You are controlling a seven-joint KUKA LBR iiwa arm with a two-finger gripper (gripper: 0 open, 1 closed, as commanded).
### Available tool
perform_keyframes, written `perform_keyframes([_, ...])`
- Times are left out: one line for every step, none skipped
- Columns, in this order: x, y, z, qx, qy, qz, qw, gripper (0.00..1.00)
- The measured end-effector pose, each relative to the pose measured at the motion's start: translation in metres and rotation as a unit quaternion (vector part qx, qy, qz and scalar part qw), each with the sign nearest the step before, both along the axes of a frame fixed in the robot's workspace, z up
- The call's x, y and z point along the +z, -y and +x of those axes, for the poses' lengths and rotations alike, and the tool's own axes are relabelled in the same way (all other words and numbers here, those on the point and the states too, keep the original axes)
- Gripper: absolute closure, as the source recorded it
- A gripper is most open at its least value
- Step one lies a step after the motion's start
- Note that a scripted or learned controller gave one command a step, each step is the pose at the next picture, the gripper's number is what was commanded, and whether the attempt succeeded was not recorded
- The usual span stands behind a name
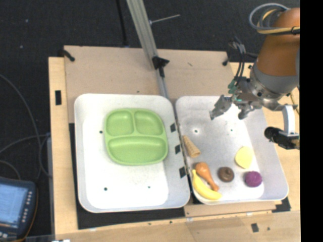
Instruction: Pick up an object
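Observation:
My gripper (231,110) hangs over the far part of the right bin (212,120), its two fingers spread apart with nothing between them. Toy foods lie in the near half of that bin, well below the gripper: a tan cone (191,146) by the left wall, an orange carrot (206,174), a yellow banana (204,188) at the front edge, a brown doughnut (225,174), a yellow lemon slice (244,157) and a purple plum (253,178).
The left bin (91,185) holds a green divided plate (136,136). A grey metal pole (144,29) slants from the top down to the gap between the bins. A screen device (15,205) sits at the lower left, off the bench.

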State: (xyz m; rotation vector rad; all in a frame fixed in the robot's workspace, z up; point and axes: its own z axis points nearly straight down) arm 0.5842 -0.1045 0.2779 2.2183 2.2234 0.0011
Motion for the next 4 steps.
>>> perform_keyframes([0.000, 0.000, 0.000, 0.000, 0.000, 0.0001, 1.0000, 0.00])
perform_keyframes([-0.062, -0.001, 0.004, -0.002, -0.003, -0.0006, 1.0000, 0.00])
perform_keyframes([-0.110, 0.009, 0.006, -0.002, -0.002, -0.0010, 1.0000, 0.00])
perform_keyframes([-0.157, 0.019, 0.007, -0.002, -0.002, -0.0008, 1.0000, 0.00])
